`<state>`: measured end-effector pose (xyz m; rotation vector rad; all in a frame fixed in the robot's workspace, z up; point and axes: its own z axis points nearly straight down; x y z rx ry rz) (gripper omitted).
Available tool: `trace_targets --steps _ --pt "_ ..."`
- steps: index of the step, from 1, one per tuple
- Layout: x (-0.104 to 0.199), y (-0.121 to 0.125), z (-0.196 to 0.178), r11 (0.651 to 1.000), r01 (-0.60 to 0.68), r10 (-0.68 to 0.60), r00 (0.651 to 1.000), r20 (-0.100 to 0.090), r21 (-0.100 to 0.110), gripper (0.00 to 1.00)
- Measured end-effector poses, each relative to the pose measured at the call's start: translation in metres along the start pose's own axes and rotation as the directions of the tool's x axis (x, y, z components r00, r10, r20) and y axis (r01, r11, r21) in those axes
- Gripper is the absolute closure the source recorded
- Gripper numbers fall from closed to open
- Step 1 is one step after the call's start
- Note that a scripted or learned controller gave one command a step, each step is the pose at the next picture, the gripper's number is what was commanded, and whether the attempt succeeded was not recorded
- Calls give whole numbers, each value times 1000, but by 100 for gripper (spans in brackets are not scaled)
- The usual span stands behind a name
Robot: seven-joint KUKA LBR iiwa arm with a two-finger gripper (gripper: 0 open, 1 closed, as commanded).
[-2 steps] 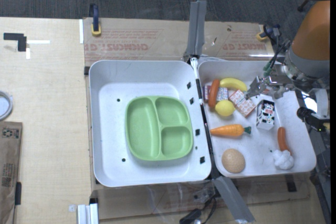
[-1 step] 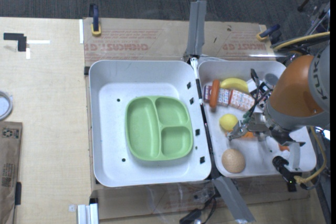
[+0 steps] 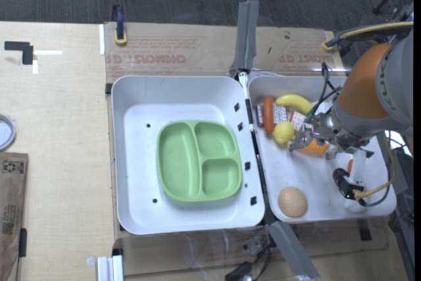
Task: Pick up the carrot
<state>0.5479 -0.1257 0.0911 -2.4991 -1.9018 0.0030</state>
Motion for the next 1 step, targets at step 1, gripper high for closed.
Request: trace_targets --steps 1 --pt "-1 0 -8 1000 -2 2 1000 1 2 100"
